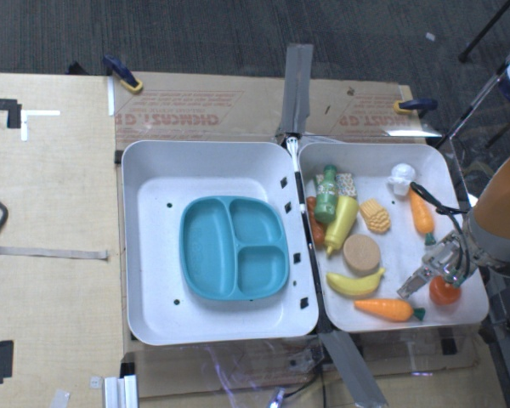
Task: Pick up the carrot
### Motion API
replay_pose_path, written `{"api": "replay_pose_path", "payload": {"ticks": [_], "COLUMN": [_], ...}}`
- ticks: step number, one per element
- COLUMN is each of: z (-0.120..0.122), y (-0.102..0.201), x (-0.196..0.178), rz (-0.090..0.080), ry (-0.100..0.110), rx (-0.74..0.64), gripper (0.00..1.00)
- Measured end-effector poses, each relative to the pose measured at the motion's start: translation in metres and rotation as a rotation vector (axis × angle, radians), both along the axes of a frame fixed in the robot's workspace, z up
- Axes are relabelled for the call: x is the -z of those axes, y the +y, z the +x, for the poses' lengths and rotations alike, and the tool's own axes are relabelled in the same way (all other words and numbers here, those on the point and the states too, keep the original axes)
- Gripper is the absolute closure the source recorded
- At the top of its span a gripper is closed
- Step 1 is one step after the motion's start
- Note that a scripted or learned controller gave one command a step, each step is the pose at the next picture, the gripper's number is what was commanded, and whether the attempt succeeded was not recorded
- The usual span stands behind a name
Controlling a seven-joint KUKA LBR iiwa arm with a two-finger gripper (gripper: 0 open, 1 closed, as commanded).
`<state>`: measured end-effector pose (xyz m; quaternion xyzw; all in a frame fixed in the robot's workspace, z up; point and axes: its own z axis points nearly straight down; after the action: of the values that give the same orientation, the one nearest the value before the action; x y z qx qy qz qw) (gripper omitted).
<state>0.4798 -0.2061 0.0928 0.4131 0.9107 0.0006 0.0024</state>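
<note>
1. Camera view: my two-finger metal gripper (418,280) sits low in the right white plastic bin (438,170), near its front right corner. Fingers look slightly spread w/ nothing between them.
2. The orange toy carrot with green tip (385,309) lies flat along the bin's front wall, just below-left of my fingertips, apart from them.
3. A 2nd orange carrot-like piece (422,214) lies further back, nr a white round item (401,177).
4. Yellow banana (354,282) is just above the carrot; red tomato (444,291) right beside my gripper.
5. Left white bin (144,228) holds a teal divided plate (235,247).
</note>
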Motion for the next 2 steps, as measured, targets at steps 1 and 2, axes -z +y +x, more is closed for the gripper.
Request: {"api": "replay_pose_path", "payload": {"ticks": [1, 2], "z": [-0.001, -0.001], "y": [-0.013, 0.013], "x": [0.0, 0.001], "rz": [0.001, 0.002], "ry": [0.002, 0.003], "rx": [0.237, 0.355], "gripper": [0.0, 0.0]}}
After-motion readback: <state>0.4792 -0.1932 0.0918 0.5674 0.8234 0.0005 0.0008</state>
